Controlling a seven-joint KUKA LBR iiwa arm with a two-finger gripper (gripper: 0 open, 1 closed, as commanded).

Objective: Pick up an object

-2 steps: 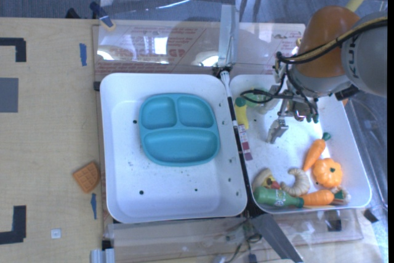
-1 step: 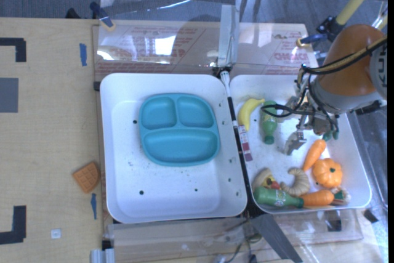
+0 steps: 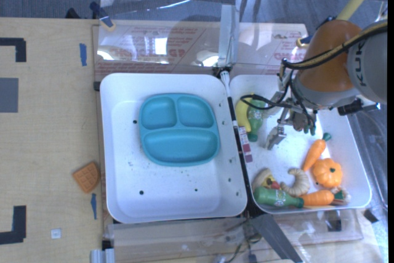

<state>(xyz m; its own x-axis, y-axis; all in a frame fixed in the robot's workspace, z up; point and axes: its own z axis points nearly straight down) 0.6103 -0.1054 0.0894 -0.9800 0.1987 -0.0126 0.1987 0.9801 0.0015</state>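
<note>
Gripper above the right bin, nothing held

Gripper (image 3: 289, 126) hangs with fingers spread, empty, right of frame centre. You'd best target the carrot (image 3: 314, 154) just lower right: likely light, stiff, slick plastic. Its long axis runs diagonally, green top at upper right, tip at lower left. Pinch across its thick middle.

Blue plate (image 3: 179, 130), orange pumpkin (image 3: 327, 172), green bottle (image 3: 275, 197) (white bins (image 3: 117, 151)).

blue plate (image 3: 179, 129) in left bin (image 3: 117, 151), toys right
</note>
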